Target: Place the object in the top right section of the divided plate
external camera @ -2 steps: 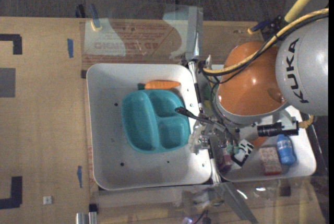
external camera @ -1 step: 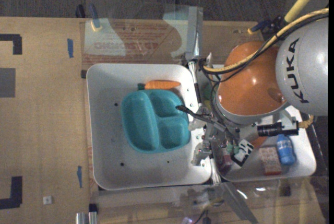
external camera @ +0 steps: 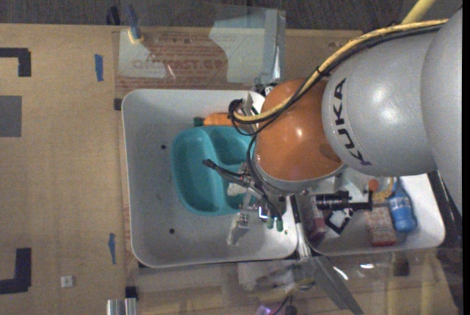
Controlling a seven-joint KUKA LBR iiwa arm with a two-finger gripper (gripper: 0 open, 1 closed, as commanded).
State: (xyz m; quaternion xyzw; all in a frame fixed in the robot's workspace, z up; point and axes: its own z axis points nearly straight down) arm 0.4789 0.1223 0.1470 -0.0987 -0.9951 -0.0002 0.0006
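The left bin (external camera: 147, 181) holds the teal divided plate (external camera: 202, 170), its long axis running up and down the view. The end effector (external camera: 253, 214) hangs just right of the plate's lower edge, under the arm's orange band (external camera: 294, 137). Whether it is open or closed cannot be told. An orange object (external camera: 217, 117) lies just above the plate; it may be the piece to place. Small items (external camera: 389, 214) sit in the right bin (external camera: 433, 233).

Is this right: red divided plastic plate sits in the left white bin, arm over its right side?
Not quite. The divided plastic plate is teal, not red. The camera view shows it lying in the left white bin, with the grey arm's orange wrist band hanging over its right side, as you said.
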